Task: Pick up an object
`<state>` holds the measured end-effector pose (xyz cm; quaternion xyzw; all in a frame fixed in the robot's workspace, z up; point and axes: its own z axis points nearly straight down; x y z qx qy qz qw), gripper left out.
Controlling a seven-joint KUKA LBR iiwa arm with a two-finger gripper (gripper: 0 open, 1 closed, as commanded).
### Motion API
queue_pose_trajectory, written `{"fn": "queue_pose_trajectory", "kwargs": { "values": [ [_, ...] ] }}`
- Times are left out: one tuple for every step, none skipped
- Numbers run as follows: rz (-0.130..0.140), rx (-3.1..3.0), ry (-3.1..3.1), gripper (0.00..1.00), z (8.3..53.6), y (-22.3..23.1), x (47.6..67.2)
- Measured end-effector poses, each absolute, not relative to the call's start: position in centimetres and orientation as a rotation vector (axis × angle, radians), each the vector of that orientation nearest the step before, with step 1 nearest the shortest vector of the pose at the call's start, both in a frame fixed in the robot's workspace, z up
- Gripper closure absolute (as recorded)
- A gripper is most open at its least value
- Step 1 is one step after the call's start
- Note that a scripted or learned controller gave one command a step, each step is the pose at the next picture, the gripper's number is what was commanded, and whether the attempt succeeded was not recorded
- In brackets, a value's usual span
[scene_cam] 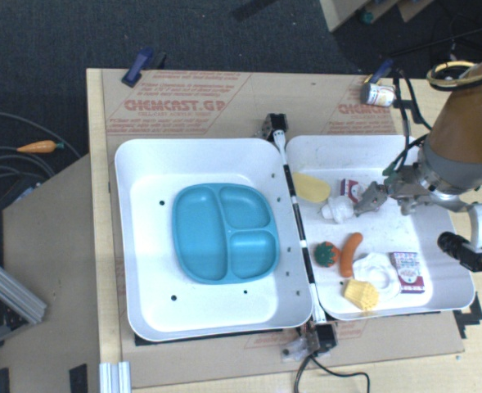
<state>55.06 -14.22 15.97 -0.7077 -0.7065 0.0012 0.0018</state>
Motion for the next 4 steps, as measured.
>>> {"fn": "queue_pose_trajectory", "kwargs": {
  "values": [
    [-0.001,-2.223,-2.222,0.00,9.9,-11.6,58.8],
    [-0.002,-2.225,-2.221,1.00,10.9,-11.5,58.8],
    [-0.002,-2.224,-2.221,0.00,10.9,-11.5,58.8],
    [-0.001,-2.221,-2.222,0.00,8.5,-10.5,64.7]
  ]
}}
